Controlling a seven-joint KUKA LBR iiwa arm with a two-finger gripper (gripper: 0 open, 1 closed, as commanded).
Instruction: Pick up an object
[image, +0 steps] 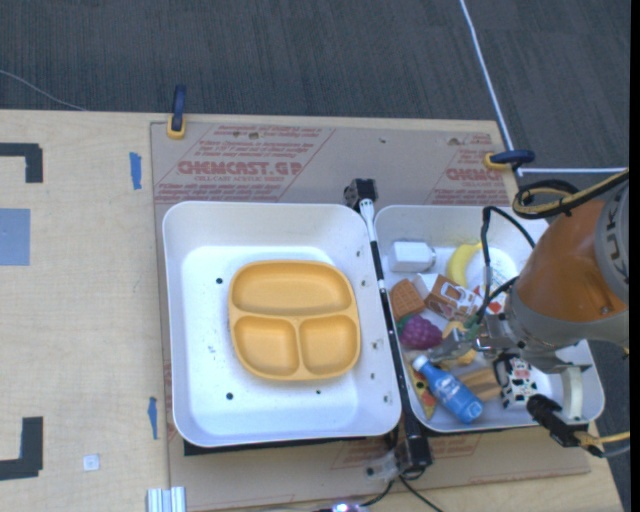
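The right bin (590, 405) holds several small items: a blue bottle (450, 392) lying at the front, purple grapes (421, 331), a tan waffle-like cracker (406, 297), a brown snack packet (449, 297), a white block (412, 254) and a yellow banana (461, 262). My gripper (466, 345) is low in the middle of this bin, just right of the grapes and above the blue bottle. The grey wrist with its orange band (565, 270) covers the bin's right part. A small black-and-white item (516, 385) lies beneath the wrist.
The left bin (190, 300) holds a yellow divided plate (295, 318) at its centre. A black clamp (360, 192) sits between the bins at the back. Cables (545, 195) loop near the arm at the right bin's far corner.
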